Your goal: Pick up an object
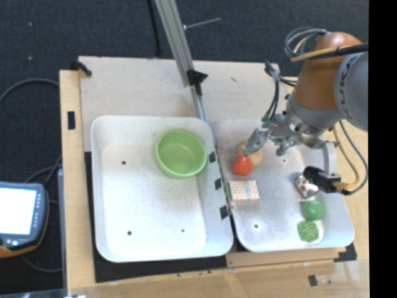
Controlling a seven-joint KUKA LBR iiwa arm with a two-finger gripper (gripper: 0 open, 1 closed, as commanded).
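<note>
My gripper (269, 143) hangs over the upper part of the right bin (273, 231). It is open, with nothing visible between its fingers. The left finger (254, 143) points down-left toward a tan object (255, 157), which lies against a red-orange ball (242, 165). Below those two sits a pale speckled box (244, 191). Toward the bin's right side lie a small white-and-red object (306, 185), a green ball (314, 210) and a green speckled piece (308, 230).
The left bin (124, 228) holds a light green bowl (180, 153) near its upper right corner. A slanted metal rail (177, 36) stands behind the bins. Cables (347, 182) loop off the arm at the right.
</note>
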